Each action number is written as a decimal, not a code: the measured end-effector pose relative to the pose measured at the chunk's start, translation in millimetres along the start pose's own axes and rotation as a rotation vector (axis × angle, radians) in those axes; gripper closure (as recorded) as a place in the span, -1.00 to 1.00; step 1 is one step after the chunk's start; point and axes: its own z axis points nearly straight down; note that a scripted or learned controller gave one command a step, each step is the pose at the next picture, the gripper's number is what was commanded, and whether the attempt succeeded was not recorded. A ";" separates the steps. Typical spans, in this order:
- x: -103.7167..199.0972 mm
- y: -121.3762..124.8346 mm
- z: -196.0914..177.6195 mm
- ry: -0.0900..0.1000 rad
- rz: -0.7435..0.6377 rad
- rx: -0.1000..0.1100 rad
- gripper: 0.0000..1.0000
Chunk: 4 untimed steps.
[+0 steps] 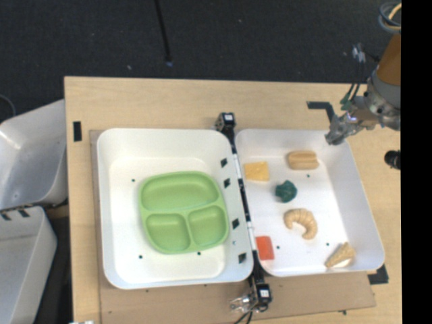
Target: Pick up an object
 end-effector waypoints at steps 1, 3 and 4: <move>49.6 -20.7 0.1 0.002 0.000 0.008 1.00; 152.2 -29.0 11.0 0.002 0.000 0.009 1.00; 206.7 -48.7 2.2 0.004 -0.002 0.008 1.00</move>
